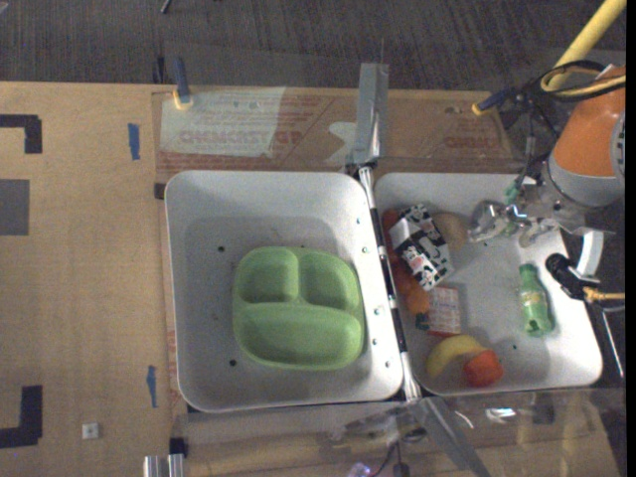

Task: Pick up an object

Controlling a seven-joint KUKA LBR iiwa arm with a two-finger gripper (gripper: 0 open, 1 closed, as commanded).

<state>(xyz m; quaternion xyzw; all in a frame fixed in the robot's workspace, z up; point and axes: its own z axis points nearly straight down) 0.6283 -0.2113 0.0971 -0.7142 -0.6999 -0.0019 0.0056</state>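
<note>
The right bin (571, 366) holds several objects. A black-and-white carton (422, 250) lies at its left side on a long orange item (409, 291). Just right of the carton's top end sits a tan piece (453, 229). Lower down are a red-and-white packet (444, 312), a yellow banana (451, 352) and a red fruit (484, 368). A green bottle (534, 300) lies toward the right wall. My gripper (507, 223) hangs over the bin's upper middle, right of the tan piece and above the bottle. It is open with nothing between its fingers.
The left bin (199, 217) carries a green divided plate (298, 308). A metal divider (370, 117) runs up from between the bins. The arm's orange band (588, 137) and cables (556, 78) crowd the upper right corner. A black part (562, 272) sticks out by the right bin's wall.
</note>
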